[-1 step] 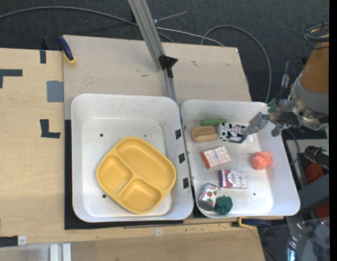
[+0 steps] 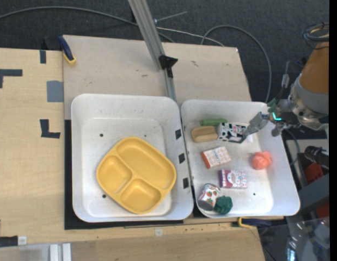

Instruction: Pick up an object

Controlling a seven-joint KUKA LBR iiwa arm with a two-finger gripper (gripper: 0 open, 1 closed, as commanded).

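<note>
The gripper point(image 2: 249, 130) hangs low in the right bin point(image 2: 282, 200), its jaws just right of the black-and-white carton point(image 2: 231, 131), perhaps touching it; whether they stand wide or narrow I cannot tell. The carton's long axis points toward them.

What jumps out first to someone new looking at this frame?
The yellow compartment tray dominates, lying alone in the left bin. The right bin holds a scatter of small toys: a black-and-white carton, a tan bread piece, a green item behind it, two small boxes, and an orange-pink fruit. The gripper reaches in from the right edge, beside the black-and-white carton.
</note>
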